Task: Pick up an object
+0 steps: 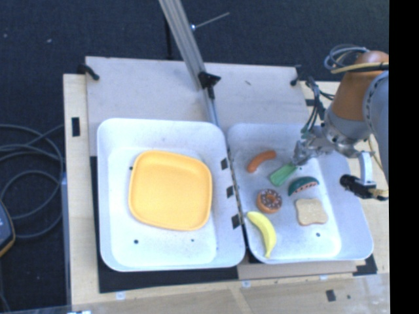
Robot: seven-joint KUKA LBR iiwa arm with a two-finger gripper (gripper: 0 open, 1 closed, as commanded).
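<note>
- My gripper (302,150) hangs over the right bin (350,241), near its far edge, and I cannot tell its state from this slant.
- My arm (353,106), grey with an orange band, comes in from the right side of the bench and slopes down toward that bin.
- Taking the right bin as my landmark: a green piece (283,174) lies in its middle, just below and left of my gripper; whether they touch I cannot tell.
- An orange sausage (261,160) lies in the bin's far left part, just left of the green piece and apart from it.
- A melon slice (303,184), green rind with a dark red face, sits just right of the green piece, near the bin's centre.
- A donut (269,201) with dark topping lies left of centre, nearer the front than the sausage.
- A bread slice (310,211) rests right of the donut, toward the bin's front.
- A banana (263,231) lies at the bin's front left corner, close to the wall.
- Beside the right bin, on its left and touching along the shared edge, stands the left bin (111,136).
- A yellow plate (170,190) lies flat in the middle of that left bin.
- A metal pole (186,41) slants up from the bench behind the two bins' shared edge.
</note>
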